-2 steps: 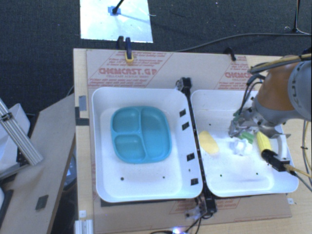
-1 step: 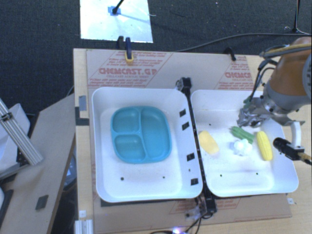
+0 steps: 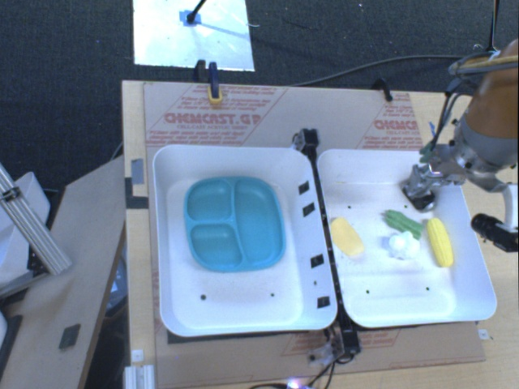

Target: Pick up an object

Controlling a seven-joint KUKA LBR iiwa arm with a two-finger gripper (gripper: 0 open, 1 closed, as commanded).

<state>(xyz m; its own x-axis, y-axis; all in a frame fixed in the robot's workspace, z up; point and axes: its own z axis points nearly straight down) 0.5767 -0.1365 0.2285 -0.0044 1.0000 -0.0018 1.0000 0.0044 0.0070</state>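
Cables and a small connector [image 3: 345, 343] sit at the near edge of the desk [image 3: 268, 104], right where the two white bins meet. Left bin [image 3: 174, 298]: holds one teal divided tray [image 3: 235, 223] with three compartments, lying flat around the middle of the bin floor, nothing visible in it. Right bin [image 3: 462, 306]: four small items, all in the middle band of the floor. Pale yellow block [image 3: 347, 237] lies nearest the divider, well apart from the rest. Green bean-like piece [image 3: 403, 221] lies slantwise just above a small white lumpy object [image 3: 402, 245]; the two look to be touching or nearly so, cannot tell which. Yellow corn cob [image 3: 439, 241] lies just right of the white object, long axis roughly toward the near edge. Arm enters from the right, orange band above the wrist visible at the frame edge. Gripper [image 3: 422, 191] hangs over the far right part of the right bin, just above and beyond the green piece and the corn cob, apart from both. Jaws: cannot tell whether open or closed, detail is too blurred; nothing visible between them. Black clips run along the divider between bins. A yellow-and-blue clamp [image 3: 212, 82] grips the far desk edge.
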